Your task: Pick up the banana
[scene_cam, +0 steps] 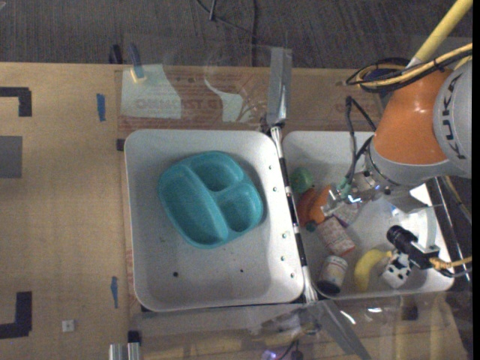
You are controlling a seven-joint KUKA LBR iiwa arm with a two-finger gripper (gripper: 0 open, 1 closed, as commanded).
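We see the left bin point(142, 276) holding a teal plate point(211, 197), while the arm point(416, 126) hangs over the right bin point(360, 142). Its gripper point(351, 195) sits among clutter near the orange item point(315, 205), and we cannot tell its state. The banana point(367, 267) lies untouched by the front wall, apart from it. We judge the pick not yet begun.
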